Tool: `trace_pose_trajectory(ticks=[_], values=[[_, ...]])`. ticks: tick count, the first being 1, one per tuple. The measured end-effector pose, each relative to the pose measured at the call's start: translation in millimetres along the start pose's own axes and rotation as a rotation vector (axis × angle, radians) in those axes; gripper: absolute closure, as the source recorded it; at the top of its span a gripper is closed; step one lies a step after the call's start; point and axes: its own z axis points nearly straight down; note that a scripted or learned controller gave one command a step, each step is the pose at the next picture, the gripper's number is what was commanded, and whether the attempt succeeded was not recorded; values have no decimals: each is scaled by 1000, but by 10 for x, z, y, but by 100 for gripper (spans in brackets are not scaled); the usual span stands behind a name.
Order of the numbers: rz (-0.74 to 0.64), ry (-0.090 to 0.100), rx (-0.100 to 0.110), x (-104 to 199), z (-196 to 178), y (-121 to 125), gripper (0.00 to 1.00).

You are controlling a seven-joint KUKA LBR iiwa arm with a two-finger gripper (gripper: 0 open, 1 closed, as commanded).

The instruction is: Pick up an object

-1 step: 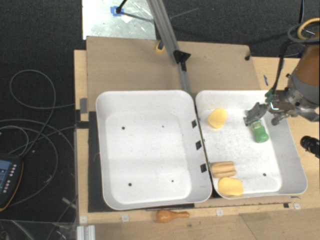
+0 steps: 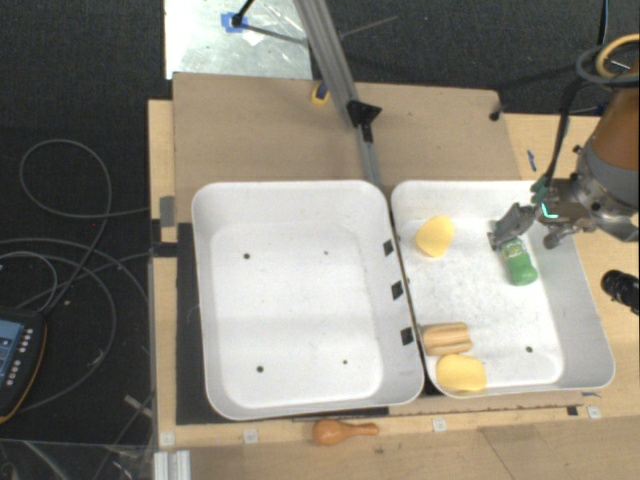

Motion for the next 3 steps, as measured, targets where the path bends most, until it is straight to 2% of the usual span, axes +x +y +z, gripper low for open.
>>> trace_pose_trajectory(ticks=[1,3], values=[[3,0,5,-6,607,58,0],[3,2,7,45,1821,-67,0]])
